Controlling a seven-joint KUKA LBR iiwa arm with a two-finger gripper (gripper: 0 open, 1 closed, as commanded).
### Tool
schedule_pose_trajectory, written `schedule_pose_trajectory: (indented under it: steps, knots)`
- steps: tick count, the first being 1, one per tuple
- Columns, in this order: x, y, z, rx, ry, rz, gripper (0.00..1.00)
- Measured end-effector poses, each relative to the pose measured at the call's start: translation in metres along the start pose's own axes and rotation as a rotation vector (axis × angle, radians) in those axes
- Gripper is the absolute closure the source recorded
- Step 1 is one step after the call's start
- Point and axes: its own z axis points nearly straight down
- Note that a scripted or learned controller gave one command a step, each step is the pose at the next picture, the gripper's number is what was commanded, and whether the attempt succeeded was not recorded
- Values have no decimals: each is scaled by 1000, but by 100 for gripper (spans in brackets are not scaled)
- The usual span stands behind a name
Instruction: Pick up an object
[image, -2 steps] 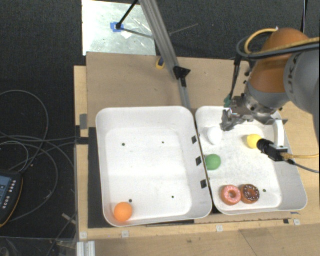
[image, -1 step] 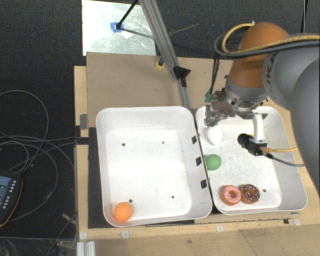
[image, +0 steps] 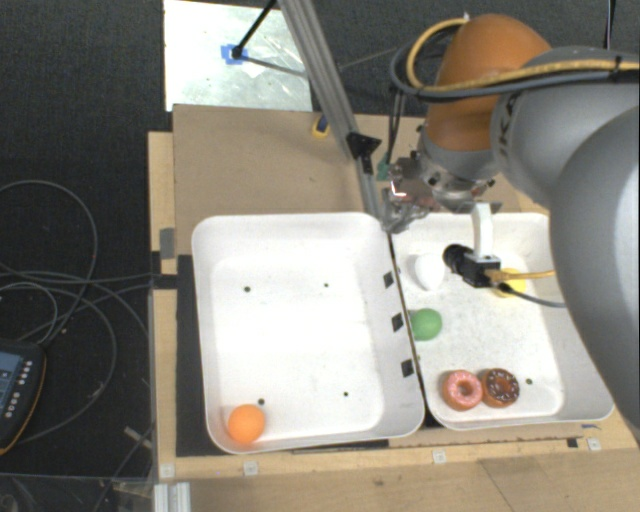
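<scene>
Orange ball (image: 245, 423) nearest me, 7 o'clock in the left bin (image: 290, 222).
White ball (image: 428, 271) lies near the gripper (image: 400, 203), at its 5 o'clock; I can't tell whether it's clenched. Brown counter (image: 260, 160), dark floor (image: 80, 100).

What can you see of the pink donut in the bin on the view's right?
The pink donut is a small ring with pink frosting, a paler edge and a small centre hole. It looks like a toy, though its material is unclear. It lies flat on the floor of the right-hand bin, close to the front wall. It seems to touch the brown donut beside it.
</scene>
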Motion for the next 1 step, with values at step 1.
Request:
schedule_pose_trajectory:
  steps: [1]
  knots:
    - [41, 17, -2, 2, 0, 1, 100]
